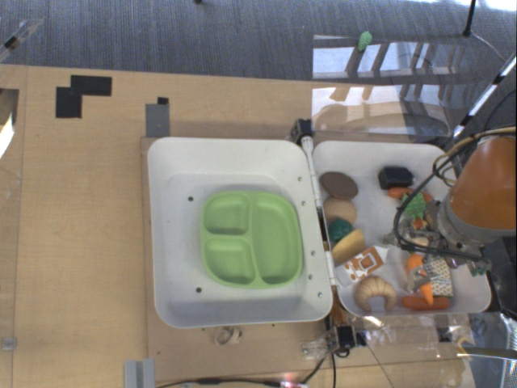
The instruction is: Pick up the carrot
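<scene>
The carrot [397, 192] looks like the small orange piece with a green leafy top [416, 207], lying at the back of the right bin [367, 153] just under a black block [396, 176]. The grey arm with its orange band [485, 186] reaches in from the right and hangs over the bin's right half. Its gripper [422, 267] points down into the clutter at the front right, nearer the camera than the carrot. It is among small orange bits [414, 261] and a patterned box [439, 280]. The wrist and cables hide that spot.
The right bin also holds a brown oval [338, 185], a beige lump [340, 210], a teal piece [339, 230], a yellow wedge [349, 246], an orange-and-white box [365, 263], a croissant [376, 292] and a red-orange stick [425, 303]. The left bin [174, 184] holds a green divided plate [252, 238].
</scene>
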Controlling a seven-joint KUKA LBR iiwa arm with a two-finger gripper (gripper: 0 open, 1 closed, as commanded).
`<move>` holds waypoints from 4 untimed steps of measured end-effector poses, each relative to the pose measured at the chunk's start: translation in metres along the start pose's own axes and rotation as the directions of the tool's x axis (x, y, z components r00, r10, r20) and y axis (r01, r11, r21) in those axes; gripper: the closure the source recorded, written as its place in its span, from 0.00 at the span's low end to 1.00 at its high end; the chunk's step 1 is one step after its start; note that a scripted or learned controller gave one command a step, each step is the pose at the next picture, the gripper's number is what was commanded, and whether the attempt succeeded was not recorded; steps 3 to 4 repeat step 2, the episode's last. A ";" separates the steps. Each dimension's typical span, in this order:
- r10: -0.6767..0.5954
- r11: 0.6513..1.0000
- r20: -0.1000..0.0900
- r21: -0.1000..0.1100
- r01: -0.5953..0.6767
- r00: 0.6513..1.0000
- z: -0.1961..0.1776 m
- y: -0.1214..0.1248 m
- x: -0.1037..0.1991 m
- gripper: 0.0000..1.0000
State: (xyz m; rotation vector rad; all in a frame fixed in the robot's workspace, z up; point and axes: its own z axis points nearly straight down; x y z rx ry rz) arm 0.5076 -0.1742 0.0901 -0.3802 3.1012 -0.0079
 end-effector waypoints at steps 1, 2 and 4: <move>-0.003 1.000 0.011 0.005 0.003 1.000 -0.014 -0.001 -0.005 1.00; -0.003 1.000 0.010 0.004 0.003 1.000 -0.013 -0.001 -0.004 0.00; -0.003 1.000 0.010 0.004 0.003 1.000 -0.013 -0.001 -0.004 0.00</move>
